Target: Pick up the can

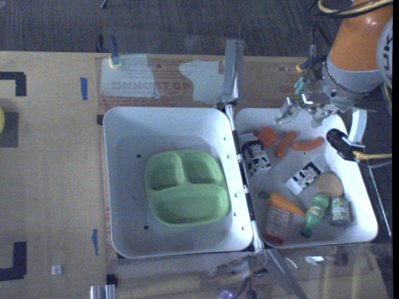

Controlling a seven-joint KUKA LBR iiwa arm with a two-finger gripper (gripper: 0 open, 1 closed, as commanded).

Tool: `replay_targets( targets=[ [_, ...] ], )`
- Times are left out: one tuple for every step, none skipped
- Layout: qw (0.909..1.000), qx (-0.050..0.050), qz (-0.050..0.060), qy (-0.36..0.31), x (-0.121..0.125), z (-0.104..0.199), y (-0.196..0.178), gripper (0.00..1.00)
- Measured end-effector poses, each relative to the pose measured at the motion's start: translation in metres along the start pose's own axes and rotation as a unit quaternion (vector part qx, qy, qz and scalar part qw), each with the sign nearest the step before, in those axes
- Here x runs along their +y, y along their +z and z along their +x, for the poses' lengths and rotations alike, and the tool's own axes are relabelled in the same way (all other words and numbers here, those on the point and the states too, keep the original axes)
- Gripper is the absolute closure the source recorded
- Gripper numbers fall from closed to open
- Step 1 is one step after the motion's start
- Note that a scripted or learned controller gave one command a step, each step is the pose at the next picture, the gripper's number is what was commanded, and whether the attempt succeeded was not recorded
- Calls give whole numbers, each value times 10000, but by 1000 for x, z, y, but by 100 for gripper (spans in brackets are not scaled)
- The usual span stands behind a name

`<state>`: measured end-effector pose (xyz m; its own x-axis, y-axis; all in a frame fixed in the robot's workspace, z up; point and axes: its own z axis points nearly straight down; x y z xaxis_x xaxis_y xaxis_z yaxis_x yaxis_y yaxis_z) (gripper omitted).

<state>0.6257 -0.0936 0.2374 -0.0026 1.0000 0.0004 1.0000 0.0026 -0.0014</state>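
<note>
1. The claw (305, 109) hangs above the far edge of the right bin (368, 220), its fingers spread and nothing between them.
2. The can (340, 210), with a green label, stands near the right bin's near right corner, well apart from the claw.
3. Just beside the can are a green bottle (315, 213) on its left and a tan egg-like thing (329, 184) behind it.
4. A carrot (285, 202), two sausages (308, 144) and two cow-print cartons (255, 156) also lie in this bin.
5. The left bin (121, 136) holds a green tray (186, 187).
6. Both bins rest on the desk (50, 185).
</note>
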Motion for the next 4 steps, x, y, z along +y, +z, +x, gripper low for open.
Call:
replay_targets(
  targets=[
    [9998, -9, -40, 185, -45, -38, 132, 0],
    [9999, -3, -16, 131, -69, -92, 152, 0],
    [9999, -8, -45, 140, -68, -93, 140, 100],
    [9868, 2, -31, 1619, -71, -105, 151, 100]
  ],
)
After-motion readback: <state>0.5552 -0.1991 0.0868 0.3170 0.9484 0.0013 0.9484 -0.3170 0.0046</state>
